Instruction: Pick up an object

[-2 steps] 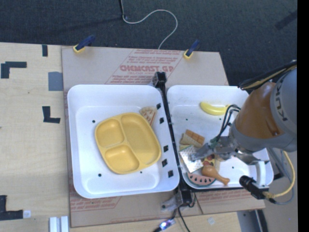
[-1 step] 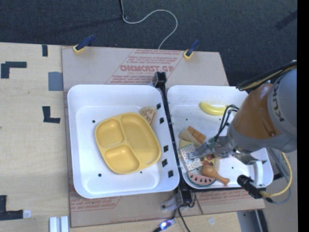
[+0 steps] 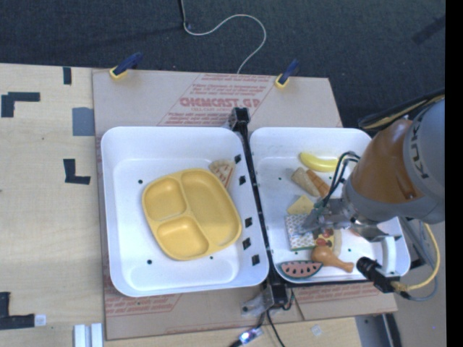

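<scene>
My gripper is low in the right bin, over the middle of a cluster of toy foods. Beneath and beside it lie a speckled green-and-white square and a yellow cheese wedge. Behind those rest a tan bread piece and a yellow banana. A brown chicken drumstick and a watermelon slice lie at the bin's front. A small red piece peeks out just under the gripper. The wrist hides whatever sits directly below it.
The left bin holds a yellow divided plate and a small tan wedge near the divider. A black divider rail separates the bins. The grey arm with its orange band covers the right bin's right side.
</scene>
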Motion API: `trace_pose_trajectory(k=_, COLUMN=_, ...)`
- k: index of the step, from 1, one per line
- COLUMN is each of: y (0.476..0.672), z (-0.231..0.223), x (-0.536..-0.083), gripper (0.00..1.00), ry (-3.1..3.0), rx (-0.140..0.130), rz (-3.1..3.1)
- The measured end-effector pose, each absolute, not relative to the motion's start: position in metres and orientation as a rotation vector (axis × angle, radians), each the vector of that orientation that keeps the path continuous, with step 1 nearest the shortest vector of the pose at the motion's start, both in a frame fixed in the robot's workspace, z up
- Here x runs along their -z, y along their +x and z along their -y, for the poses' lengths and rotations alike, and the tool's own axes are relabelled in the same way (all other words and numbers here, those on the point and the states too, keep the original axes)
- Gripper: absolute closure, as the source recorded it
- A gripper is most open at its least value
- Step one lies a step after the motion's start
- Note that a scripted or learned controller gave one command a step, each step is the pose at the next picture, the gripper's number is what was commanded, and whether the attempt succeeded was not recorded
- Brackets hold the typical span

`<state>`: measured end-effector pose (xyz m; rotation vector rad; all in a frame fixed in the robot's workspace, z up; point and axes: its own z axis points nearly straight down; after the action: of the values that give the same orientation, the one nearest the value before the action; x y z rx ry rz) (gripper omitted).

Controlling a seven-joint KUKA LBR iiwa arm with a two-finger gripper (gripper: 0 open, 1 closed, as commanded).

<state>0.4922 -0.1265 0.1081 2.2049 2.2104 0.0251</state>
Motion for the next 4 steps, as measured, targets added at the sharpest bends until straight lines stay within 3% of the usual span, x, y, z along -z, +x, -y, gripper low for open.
trace_pose_trajectory(k=1, y=0.494, z=0.126, x=-0.15, gripper=1.0, ry=2.219, rx=-0.001, rz=-2.223)
trace_pose_trajectory(k=2, y=0.486, z=0.124, x=-0.209, gripper=1.0, ry=2.218, rx=-0.003, rz=-2.221)
trace_pose_trajectory(k=3, y=0.487, z=0.124, x=-0.225, gripper=1.0, ry=2.22, rx=0.0, rz=-2.223)
trace_pose_trajectory(k=4, y=0.499, z=0.07, x=-0.234, gripper=1.0, ry=2.215, rx=-0.001, rz=-2.231)
